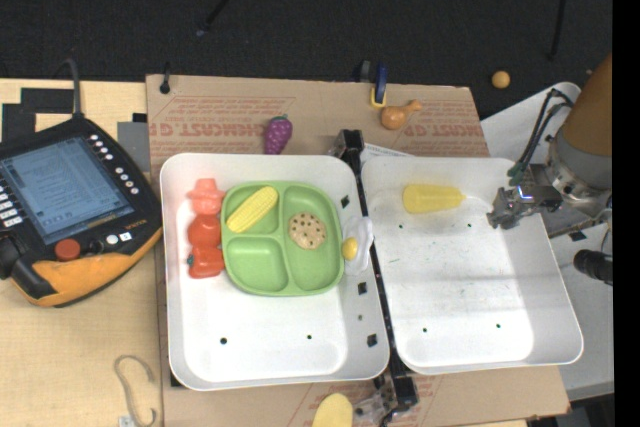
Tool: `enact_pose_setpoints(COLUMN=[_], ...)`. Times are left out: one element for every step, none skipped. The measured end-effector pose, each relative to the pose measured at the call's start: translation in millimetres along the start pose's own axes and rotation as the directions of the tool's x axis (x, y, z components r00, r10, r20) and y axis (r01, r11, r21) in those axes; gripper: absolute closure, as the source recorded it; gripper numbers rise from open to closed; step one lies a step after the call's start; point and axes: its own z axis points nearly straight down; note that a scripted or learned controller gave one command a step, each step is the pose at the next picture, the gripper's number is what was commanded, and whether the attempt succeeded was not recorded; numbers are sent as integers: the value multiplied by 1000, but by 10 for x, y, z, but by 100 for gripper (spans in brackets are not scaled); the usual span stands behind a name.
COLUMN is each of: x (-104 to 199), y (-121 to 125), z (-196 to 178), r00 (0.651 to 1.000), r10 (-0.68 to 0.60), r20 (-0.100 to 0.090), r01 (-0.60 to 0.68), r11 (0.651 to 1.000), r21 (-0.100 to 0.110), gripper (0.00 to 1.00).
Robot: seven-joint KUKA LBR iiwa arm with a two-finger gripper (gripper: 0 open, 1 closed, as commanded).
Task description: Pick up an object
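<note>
I see the yellow toy (432, 199) lying alone near the far wall of the right bin (560, 335), gripper (505, 212) just beside it with grip state I cannot tell; it's probably light, slick plastic, so I'd grab across its middle.

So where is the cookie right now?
The cookie sits in the upper right compartment of the green plate in the left bin, beside the yellow corn.

Left bin (200, 335): green divided plate (262, 265) with corn (250, 208) and cookie (307, 231); red figure (205, 230) beside it.
Right bin (480, 315): yellow object (432, 198).
Gripper (508, 211): at right bin's far right rim.
</note>
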Motion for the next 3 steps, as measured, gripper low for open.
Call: enact_pose_setpoints(x=[-15, 588, 1091], y=[3, -45, 17], z=[-310, -354, -234], r00=[1000, 1000, 1000], r10=[0, -3, -3], r20=[0, -4, -3], r01=[0, 3, 3], r11=[1000, 1000, 1000], r21=[0, 5, 6], gripper=[100, 100, 100])
